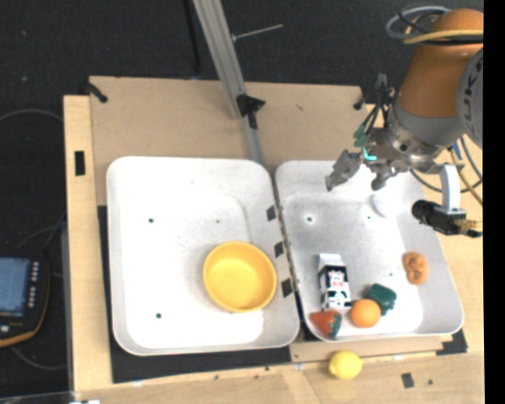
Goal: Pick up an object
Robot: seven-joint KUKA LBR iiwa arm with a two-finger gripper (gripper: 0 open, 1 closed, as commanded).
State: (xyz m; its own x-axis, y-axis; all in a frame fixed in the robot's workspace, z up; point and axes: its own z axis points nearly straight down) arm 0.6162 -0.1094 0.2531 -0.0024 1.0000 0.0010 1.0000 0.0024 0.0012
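Here's the bench with its two white bins — the left bin carrying a yellow bowl, the right bin holding the pickable clutter. The arm hangs over the right bin's far end, end effector with fingers spread apart, gripping nothing. The targets lie toward the bin's near edge — a small white carton, an orange, a green piece, well apart from the end effector.
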